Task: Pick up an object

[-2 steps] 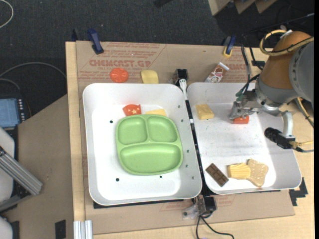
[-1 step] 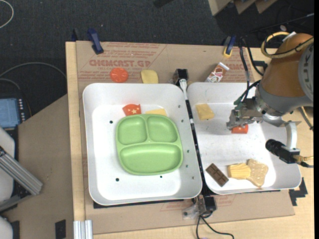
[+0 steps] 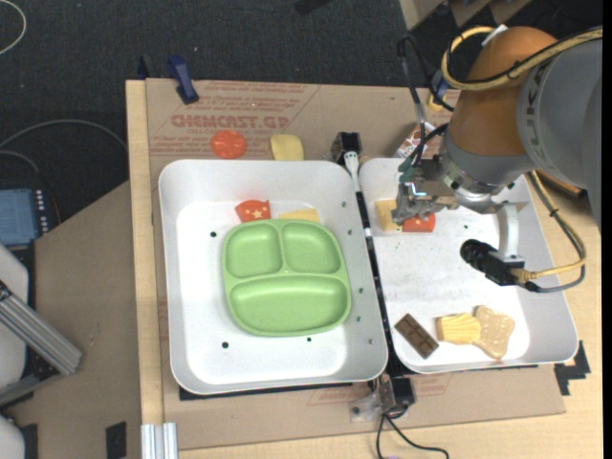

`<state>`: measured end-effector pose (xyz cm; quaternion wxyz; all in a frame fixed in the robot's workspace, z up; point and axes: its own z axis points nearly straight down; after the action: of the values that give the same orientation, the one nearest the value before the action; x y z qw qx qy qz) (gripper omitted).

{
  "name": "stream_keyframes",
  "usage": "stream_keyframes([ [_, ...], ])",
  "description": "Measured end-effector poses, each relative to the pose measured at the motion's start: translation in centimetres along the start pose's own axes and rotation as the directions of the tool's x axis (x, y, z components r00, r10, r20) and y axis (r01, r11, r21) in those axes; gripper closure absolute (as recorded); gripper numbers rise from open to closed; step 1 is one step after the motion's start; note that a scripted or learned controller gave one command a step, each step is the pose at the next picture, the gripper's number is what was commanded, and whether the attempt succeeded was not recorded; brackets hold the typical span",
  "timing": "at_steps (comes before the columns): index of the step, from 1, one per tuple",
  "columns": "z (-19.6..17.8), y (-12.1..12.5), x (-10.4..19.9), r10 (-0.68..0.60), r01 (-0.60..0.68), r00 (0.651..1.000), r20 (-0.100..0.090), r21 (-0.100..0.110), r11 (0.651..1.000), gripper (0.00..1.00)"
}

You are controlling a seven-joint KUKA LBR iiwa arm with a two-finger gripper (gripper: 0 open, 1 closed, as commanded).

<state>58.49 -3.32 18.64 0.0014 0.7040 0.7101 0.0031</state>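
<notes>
two white bins (image 3: 191,352), one green plate (image 3: 285,278)

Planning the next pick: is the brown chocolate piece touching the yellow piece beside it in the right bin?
Apart. The camera view shows white bin floor between the chocolate piece and the yellow piece.

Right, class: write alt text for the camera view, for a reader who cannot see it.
A grey and orange robot arm lowers its hand over a red block in the right bin. The left bin holds a green divided plate.

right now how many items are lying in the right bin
5: brown block, yellow piece and tan piece near the front; pale block and red block by the gripper. The arm may hide more.
</notes>
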Motion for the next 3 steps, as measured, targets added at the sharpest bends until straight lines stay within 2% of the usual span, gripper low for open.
stream_keyframes([
  [1, 0.2, 0.5, -5.9, 0.013, -0.013, 1.0, 0.006, 0.003, 1.0, 1.0],
  [2, -1.9, -5.2, -5.9, 0.011, -0.011, 1.0, 0.001, 0.01, 1.0, 1.0],
  [3, -2.0, -3.5, 0.1, 0.002, -0.002, 1.0, 0.001, 0.004, 1.0, 1.0],
])
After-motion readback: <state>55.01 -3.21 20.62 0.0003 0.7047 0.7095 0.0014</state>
